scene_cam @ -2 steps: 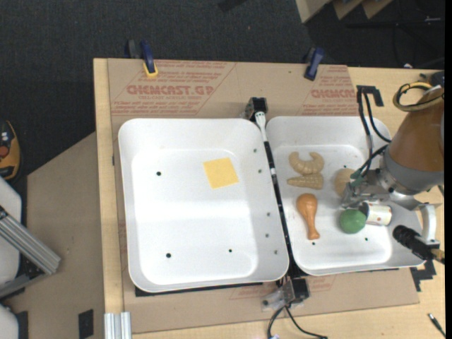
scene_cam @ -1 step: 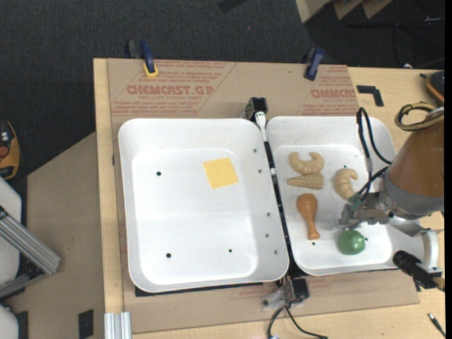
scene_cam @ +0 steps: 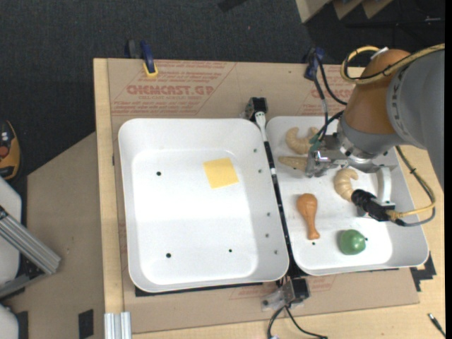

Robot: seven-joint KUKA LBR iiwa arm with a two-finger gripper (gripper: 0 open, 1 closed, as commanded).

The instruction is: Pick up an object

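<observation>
Largest first: grey arm with orange band, entering from the right edge and bending down over the right-hand bin in the right half of the frame. Beside it, to the left, the second white bin, filling the centre, bare but for a flat yellow square lying in its upper middle.

Then the right bin's contents. Pale croissant-like piece near that bin's upper left corner. Tan drumstick lying at centre-left, narrow end toward the bottom of the frame. Another pale curled piece just right of the drumstick and partly under the wrist. Small green ball at lower right of the bin, well apart from the arm's tip.

Smallest: gripper, low in the bin's upper part, just below the croissant-like piece and close to a thin tan item lying there. Claw state impossible to read from above, hidden by the wrist; nothing plainly seen caught in it.

Judged from this: task not done. No object lifted, all lying in the bins. Left to do: secure a grasp and raise something clear.
</observation>
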